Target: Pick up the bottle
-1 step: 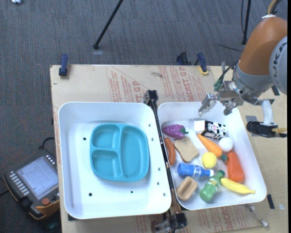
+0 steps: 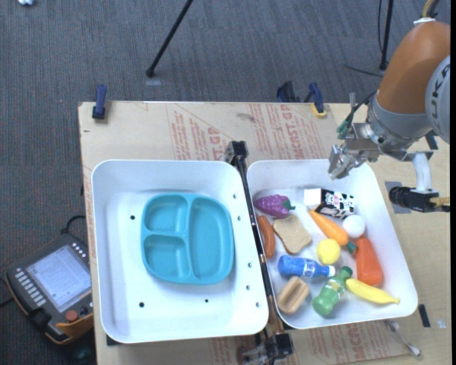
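Note:
Two bottles lie in the right bin (image 2: 391, 226). A blue bottle (image 2: 304, 267) with a white label rests on its side near the bin's middle front. Just right of it and closer to the front is a green bottle (image 2: 330, 295) with a yellow-green cap. My gripper (image 2: 340, 166) hangs over the bin's far rim, well behind both bottles and apart from them, with nothing seen in it. The grey arm with its orange band comes in from the upper right.
The right bin also holds purple grapes (image 2: 273, 203), a sausage (image 2: 267, 236), a bread slice (image 2: 292, 235), a carrot (image 2: 328, 226), a milk carton (image 2: 336, 201), an egg (image 2: 353, 225), a lemon (image 2: 328, 251), a banana (image 2: 371, 291) and a bun (image 2: 292, 295). The left bin (image 2: 114, 204) holds a blue divided plate (image 2: 188, 238).

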Robot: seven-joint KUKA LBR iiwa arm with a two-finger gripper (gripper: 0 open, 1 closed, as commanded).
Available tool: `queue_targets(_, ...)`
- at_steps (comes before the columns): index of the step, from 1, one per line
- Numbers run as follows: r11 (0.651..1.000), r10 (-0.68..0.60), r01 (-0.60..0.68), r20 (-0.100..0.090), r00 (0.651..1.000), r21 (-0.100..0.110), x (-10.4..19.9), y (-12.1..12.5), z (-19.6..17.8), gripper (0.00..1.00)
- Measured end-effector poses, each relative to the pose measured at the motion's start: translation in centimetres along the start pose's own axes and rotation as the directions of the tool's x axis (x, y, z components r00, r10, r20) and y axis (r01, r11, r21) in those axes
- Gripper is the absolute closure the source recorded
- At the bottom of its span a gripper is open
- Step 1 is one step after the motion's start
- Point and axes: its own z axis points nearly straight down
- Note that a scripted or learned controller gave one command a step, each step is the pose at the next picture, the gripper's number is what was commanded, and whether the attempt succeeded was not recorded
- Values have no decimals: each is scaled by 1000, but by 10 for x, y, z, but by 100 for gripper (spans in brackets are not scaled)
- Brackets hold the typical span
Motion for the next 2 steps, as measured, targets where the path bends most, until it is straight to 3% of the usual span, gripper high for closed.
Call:
queue_targets(1, 985, 171, -171, 2, 985, -3, 18, -49, -70, 100)
queue_targets(2, 908, 420, -420, 1, 908, 0, 14, -97, -99, 100)
